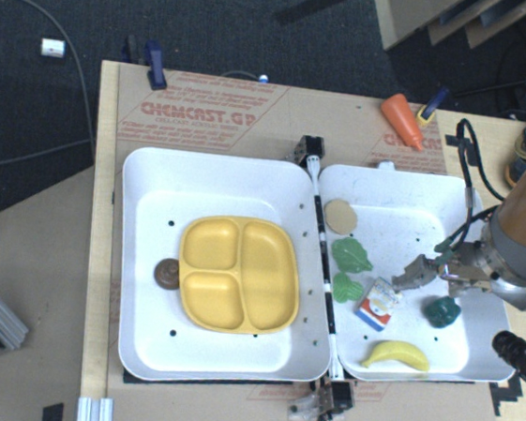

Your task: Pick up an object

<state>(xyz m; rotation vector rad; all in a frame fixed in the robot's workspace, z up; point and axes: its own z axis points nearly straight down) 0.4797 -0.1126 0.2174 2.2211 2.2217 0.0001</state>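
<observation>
Small red-white-blue packet (376, 309) just below-left of gripper (413, 274), in right bin (434, 198); likely target, my guess. Long axis slants up-right toward fingertips. Jaws: cannot tell whether apart or together. Green leaf pieces (350, 255) further left, dark green lump (441, 312) right, banana (396, 355) below. Open floor around packet.

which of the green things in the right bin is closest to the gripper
The dark green one, just below the gripper. The two lighter green pieces lie farther left, near the divider.
</observation>
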